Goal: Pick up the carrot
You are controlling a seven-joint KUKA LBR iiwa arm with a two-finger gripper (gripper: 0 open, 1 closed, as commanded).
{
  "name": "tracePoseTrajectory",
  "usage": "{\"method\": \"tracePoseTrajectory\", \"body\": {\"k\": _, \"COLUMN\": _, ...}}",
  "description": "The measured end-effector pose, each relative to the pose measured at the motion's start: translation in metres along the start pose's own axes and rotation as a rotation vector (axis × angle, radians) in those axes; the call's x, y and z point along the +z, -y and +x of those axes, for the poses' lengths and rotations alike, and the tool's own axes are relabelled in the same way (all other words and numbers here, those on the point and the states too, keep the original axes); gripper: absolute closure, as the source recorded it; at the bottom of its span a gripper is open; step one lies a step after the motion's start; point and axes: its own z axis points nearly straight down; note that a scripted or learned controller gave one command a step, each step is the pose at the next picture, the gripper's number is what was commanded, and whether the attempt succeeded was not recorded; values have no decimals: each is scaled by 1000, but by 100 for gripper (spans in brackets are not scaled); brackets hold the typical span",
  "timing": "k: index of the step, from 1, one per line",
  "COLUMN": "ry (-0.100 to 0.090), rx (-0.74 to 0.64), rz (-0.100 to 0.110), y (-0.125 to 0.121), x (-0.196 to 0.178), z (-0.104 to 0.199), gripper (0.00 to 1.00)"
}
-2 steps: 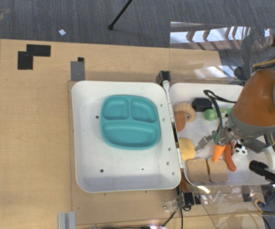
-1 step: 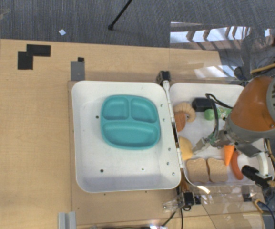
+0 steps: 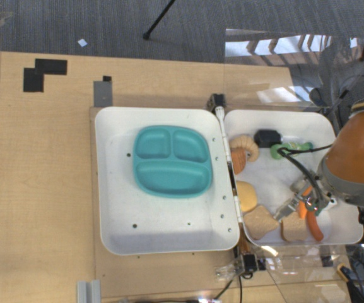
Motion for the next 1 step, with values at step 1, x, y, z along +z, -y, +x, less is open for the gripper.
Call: {"method": "tracePoseTrajectory", "body": {"k": 1, "ry": 12, "rx": 5, "rz": -5, "y": -3, "x": -13, "z": -4, "gripper": 100}}
